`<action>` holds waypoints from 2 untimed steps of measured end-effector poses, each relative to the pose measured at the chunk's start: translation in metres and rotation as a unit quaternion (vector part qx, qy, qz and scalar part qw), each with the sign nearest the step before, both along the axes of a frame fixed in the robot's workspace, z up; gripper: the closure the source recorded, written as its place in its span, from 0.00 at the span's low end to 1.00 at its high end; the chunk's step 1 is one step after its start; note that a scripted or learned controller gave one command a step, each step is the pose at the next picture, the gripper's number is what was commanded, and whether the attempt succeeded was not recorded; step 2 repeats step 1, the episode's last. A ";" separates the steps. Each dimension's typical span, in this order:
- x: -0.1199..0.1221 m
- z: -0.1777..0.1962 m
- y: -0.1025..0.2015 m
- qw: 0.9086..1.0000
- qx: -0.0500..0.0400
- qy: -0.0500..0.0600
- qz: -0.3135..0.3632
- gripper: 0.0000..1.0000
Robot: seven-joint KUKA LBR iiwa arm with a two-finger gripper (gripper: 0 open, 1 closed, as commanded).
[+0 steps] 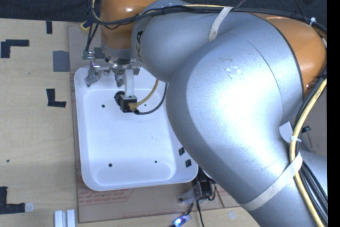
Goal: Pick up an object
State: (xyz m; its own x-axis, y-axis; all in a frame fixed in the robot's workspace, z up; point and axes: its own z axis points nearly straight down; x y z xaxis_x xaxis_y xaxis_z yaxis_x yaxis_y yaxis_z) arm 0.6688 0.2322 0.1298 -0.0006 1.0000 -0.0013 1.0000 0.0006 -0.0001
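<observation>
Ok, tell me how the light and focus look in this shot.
Camera view: the bin is bright, nearly washed out, with faint shading near the wrist; a highlight sits on the orange dome; the near arm looks slightly soft; the top edge is dark.
</observation>
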 end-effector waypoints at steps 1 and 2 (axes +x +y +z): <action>0.002 0.140 -0.005 1.000 0.003 -0.007 0.001 1.00; 0.002 0.140 -0.005 1.000 0.003 -0.007 0.001 1.00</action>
